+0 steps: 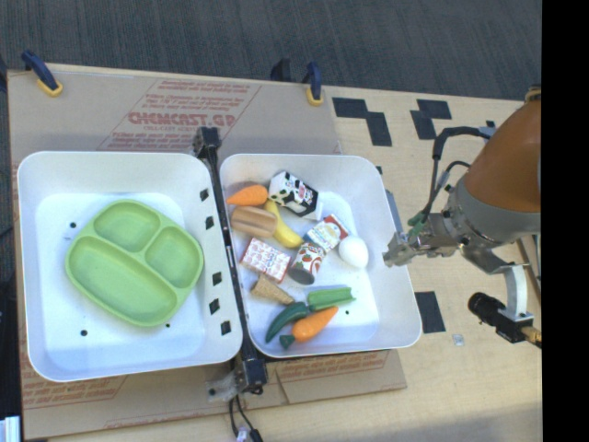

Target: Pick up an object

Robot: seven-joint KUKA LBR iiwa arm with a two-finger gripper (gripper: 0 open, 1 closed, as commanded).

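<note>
The right bin [391, 293] holds several toy foods: a white egg [352, 251], a black-and-white cow-print carton [294, 192], an orange carrot [248, 194], a hot dog [253, 222], a banana [286, 233], a red-and-white packet [266, 260], a green pepper [329, 296] and another carrot [313, 324]. My gripper [398, 250] hangs just outside the bin's right wall, level with the egg and to its right. Nothing shows between its fingers.
The left bin [37, 178] holds a green divided plate [134, 261]. A black divider clip [207, 142] sits between the bins. Blue clamps [313, 83] hold the cardboard base at the back. The arm's grey body and orange band [511, 155] fill the right side.
</note>
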